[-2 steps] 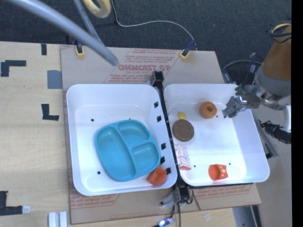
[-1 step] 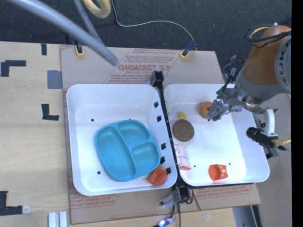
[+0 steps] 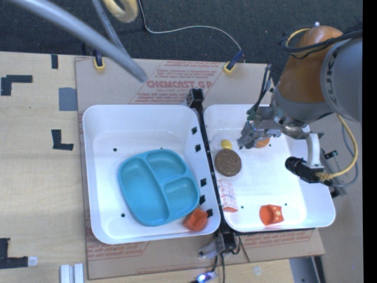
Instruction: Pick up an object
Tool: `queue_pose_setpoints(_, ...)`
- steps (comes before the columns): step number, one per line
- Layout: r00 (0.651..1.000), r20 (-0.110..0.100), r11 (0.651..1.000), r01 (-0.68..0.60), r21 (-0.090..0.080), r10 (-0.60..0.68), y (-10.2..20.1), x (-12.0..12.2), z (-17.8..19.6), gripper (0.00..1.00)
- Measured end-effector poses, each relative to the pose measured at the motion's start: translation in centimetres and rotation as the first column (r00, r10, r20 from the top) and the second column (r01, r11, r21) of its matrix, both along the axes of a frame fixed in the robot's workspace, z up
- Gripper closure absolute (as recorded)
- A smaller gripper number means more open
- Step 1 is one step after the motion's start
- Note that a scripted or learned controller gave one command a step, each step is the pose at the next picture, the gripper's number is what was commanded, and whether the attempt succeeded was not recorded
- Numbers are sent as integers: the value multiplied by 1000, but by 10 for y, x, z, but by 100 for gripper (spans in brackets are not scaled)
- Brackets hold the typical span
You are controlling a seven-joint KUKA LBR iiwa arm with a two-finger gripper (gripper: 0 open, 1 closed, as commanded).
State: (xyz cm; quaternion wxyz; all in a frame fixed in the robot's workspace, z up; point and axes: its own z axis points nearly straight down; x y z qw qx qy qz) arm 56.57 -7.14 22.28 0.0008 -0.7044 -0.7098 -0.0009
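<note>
Nearest the lens, grey pole (image 3: 70, 25) aside: in right bin (image 3: 318, 217), gripper (image 3: 252, 137) low beside yellow bit (image 3: 225, 144), just above brown disc (image 3: 227, 163), finger spread unreadable; best centred over one item, clear of neighbours, before closing.

One fixed camera above the bench, slanted down on both bins (image 3: 94, 158), arm (image 3: 330, 69) from the right
</note>
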Motion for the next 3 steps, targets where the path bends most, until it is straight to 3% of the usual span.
queue_pose_setpoints(3, 1000, -2, 1000, 1, -1, -1, 149, -6, 6, 100)
